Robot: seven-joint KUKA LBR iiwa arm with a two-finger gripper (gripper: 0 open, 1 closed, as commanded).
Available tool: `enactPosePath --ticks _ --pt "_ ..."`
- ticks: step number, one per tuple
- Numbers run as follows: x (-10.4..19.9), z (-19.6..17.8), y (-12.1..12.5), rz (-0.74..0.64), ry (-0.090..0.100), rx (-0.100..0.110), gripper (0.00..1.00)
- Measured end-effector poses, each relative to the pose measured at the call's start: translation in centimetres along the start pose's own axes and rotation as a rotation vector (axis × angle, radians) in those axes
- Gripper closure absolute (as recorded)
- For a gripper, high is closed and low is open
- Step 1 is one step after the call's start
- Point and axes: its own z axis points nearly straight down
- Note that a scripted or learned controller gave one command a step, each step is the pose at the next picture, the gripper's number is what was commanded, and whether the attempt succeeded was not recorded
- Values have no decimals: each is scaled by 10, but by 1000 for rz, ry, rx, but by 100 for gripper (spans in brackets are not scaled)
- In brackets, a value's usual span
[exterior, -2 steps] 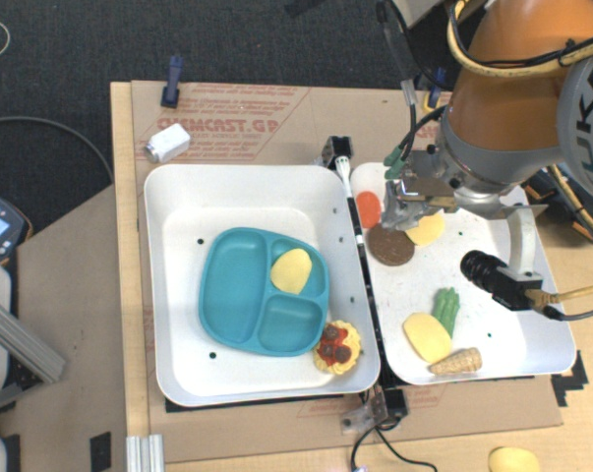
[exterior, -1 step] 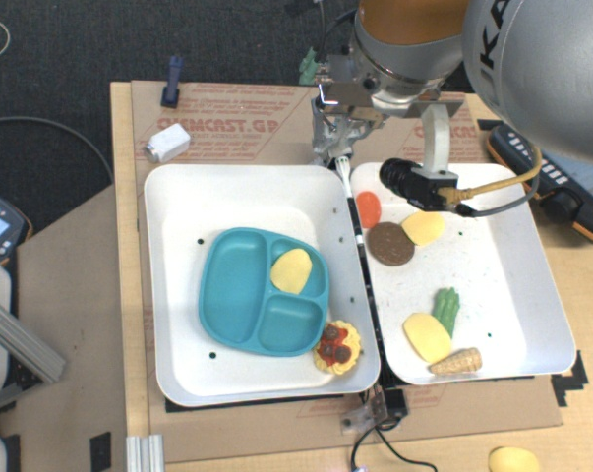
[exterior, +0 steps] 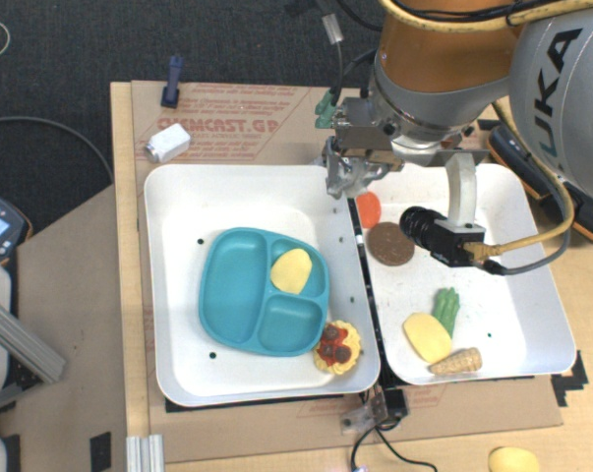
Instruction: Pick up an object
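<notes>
My gripper [exterior: 343,181] hangs over the far end of the divider between the two bins, under the big orange-banded wrist. Just below it, in the right bin [exterior: 532,293], lies a small orange-red object [exterior: 369,207], partly covered by the gripper. A brown disc [exterior: 389,245] sits beside that. Nearer the front of the right bin are a green piece [exterior: 445,308], a yellow piece [exterior: 427,337] and a beige cone [exterior: 456,363]. The left bin [exterior: 178,264] holds a teal divided plate [exterior: 247,298] with a yellow object [exterior: 292,270] in one compartment, and a small tart [exterior: 337,348] at the plate's corner.
A black cylinder with a cable [exterior: 442,236], fixed to the arm, juts over the right bin. On the cardboard behind the left bin lie a white block [exterior: 168,143] and a blue clip [exterior: 171,81]. A yellow object [exterior: 512,458] rests off the bench at front right.
</notes>
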Motion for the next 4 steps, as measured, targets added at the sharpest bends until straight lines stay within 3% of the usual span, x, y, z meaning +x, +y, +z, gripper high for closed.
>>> enactPosePath --ticks 1,2,3,4 --pt "35 33 -52 -3 -1 4 100" --pt "67 37 70 0 -1 -12 100" --pt "97 144 83 -1 -3 6 100" --pt "95 191 56 3 -3 6 100"
